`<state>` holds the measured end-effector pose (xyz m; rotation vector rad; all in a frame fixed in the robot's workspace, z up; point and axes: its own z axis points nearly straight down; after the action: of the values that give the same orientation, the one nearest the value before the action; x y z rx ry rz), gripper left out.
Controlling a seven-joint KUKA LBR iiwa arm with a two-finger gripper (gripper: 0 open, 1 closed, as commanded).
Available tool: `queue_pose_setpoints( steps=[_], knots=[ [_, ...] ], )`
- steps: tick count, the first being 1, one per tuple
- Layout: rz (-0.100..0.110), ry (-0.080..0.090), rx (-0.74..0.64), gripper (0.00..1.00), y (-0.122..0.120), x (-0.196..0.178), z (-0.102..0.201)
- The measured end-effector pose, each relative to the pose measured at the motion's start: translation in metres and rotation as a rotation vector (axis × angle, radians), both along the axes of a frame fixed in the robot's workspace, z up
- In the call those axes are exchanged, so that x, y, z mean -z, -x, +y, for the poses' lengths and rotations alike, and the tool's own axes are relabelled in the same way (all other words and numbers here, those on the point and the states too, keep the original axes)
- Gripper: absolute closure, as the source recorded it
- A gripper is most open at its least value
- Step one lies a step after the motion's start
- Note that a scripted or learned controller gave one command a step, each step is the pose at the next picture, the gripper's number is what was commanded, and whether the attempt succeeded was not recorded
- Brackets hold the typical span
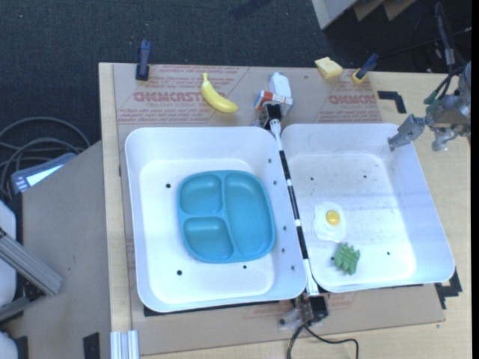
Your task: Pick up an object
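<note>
Fried egg [330,221], toy, white with yellow yolk: I log it on the floor of the right bin [419,200], lower-left part, just above a green leafy piece [346,258] that lies apart from it. Left bin [150,200]: I see one blue divided plate [225,215], three compartments, roughly central. Bench beyond the bins, upper middle of the frame: banana [217,96]; small yellow block [328,67], upper right. Gripper [423,131]: I find it at the right edge, over the right bin's upper-right corner, fingers spread apart, nothing between them.
</note>
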<state>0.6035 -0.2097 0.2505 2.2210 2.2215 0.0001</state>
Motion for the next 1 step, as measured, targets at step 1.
queue_pose_setpoints(
  steps=[1],
  knots=[
    [0.001,-0.002,-0.002,0.0,0.0089,-0.0212,0.0507]
  ],
)
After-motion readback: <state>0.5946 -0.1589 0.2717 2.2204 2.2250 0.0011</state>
